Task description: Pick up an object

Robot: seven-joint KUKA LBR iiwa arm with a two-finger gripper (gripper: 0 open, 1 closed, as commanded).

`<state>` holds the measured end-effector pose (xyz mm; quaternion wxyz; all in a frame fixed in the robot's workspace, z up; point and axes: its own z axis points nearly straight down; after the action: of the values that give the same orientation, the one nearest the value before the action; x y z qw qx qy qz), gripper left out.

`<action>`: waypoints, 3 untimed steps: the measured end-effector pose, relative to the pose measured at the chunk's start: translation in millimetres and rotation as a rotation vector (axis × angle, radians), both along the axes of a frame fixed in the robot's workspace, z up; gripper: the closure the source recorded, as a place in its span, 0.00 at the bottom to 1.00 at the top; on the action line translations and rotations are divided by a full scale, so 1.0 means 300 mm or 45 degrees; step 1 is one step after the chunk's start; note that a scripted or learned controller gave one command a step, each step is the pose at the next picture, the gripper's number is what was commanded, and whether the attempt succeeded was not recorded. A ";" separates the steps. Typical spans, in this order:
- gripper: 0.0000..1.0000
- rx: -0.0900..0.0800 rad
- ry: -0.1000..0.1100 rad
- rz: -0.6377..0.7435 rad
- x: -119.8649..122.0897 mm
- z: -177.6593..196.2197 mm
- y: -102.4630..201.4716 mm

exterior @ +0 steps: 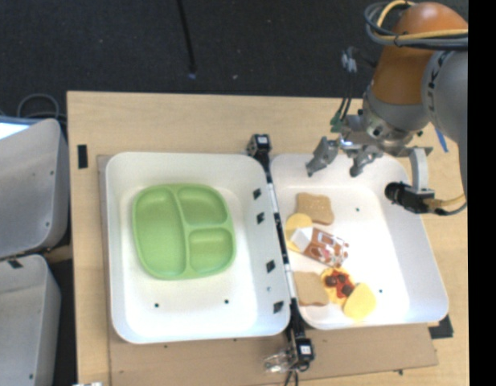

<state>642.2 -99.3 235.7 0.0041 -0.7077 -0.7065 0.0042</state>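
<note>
Toast slice (315, 208) and other food bits heaped in right bin (408, 252), handy for grabbing; pincer (343, 158) spread open, gripping nothing, poised just above far edge.

In the right bin (408, 272), toy food lies clustered near its left wall: a toast slice (315, 208), a pale yellow piece (297, 224), a red-and-white packet (325, 247), another toast (310, 289), and a yellow disc (359, 301).

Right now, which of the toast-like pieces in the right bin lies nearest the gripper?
The upper toast piece, at the top of the food cluster, just below the open gripper. The other toast piece lies lower, near the bin's front edge beside the yellow round piece.
</note>
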 end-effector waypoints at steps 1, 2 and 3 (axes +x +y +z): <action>0.00 -0.001 -0.016 0.004 0.008 0.027 0.000; 0.00 -0.003 -0.014 0.001 0.015 -0.113 -0.008; 0.00 -0.003 -0.011 -0.002 0.016 -0.261 -0.035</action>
<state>646.9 -109.7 157.4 0.0002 -0.7083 -0.7059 0.0018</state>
